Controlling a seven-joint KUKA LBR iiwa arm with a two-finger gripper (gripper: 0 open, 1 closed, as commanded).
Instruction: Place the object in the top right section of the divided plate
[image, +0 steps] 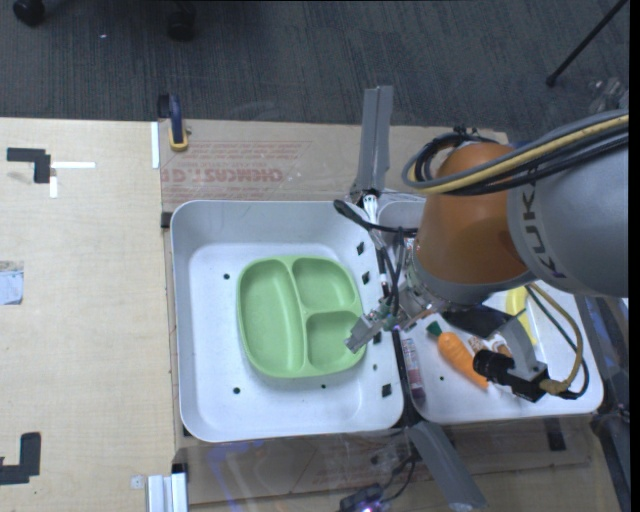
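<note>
Green divided plate (298, 318), long axis up-down; hand (366, 330) at its right rim, grip state unclear.

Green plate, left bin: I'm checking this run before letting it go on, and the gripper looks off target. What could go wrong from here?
1. The gripper hangs over the lower right section of the green plate, near its rim. A drop here would likely land in the wrong section.
2. It sits close to the plate's edge, so coming down could nudge or tip the plate.
3. The carrot lies in the right bin, so the gripper may be carrying nothing.
</note>
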